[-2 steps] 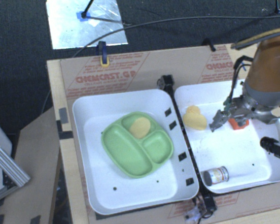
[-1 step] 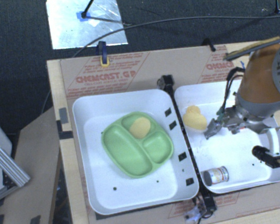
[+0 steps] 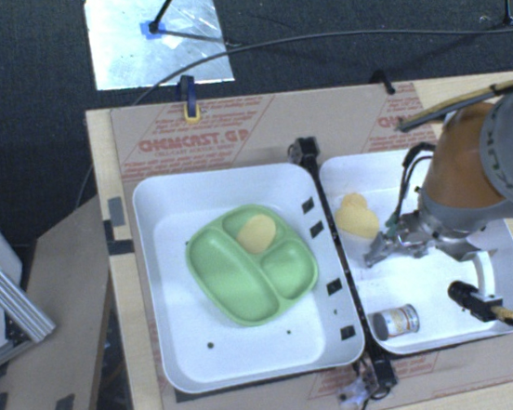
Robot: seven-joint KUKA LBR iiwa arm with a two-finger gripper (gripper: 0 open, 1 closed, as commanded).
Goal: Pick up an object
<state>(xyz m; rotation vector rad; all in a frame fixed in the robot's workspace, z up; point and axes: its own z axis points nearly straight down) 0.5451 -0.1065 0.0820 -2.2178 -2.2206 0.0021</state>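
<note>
Item 1. Yellow pear-shaped object [image 3: 356,217]: lies in the right bin [image 3: 418,276], in the far-left part close to the wall shared with the other bin. It rests on the bin floor, nothing on it. It sits just beyond the gripper tip, on the far side, close to it; contact cannot be made out.

Item 2. Gripper [image 3: 374,255]: low over the right bin's floor, pointing toward the shared wall, just near-side of the yellow object. Nothing is seen held in it. Whether it is set wide or narrow cannot be told from here.

Item 3. Arm [image 3: 477,170]: grey with an orange band, reaching in over the right bin's far-right corner.

Item 4. Small jar [image 3: 396,322]: on its side, near-left corner of the right bin, well apart from the yellow object.

Item 5. Left bin [image 3: 174,257]: holds a green divided plate [image 3: 239,286], three compartments. A pale yellow rounded piece [image 3: 257,233] lies in the far compartment.

Item 6. Cardboard sheet [image 3: 192,142]: printed in red, under both bins.
</note>
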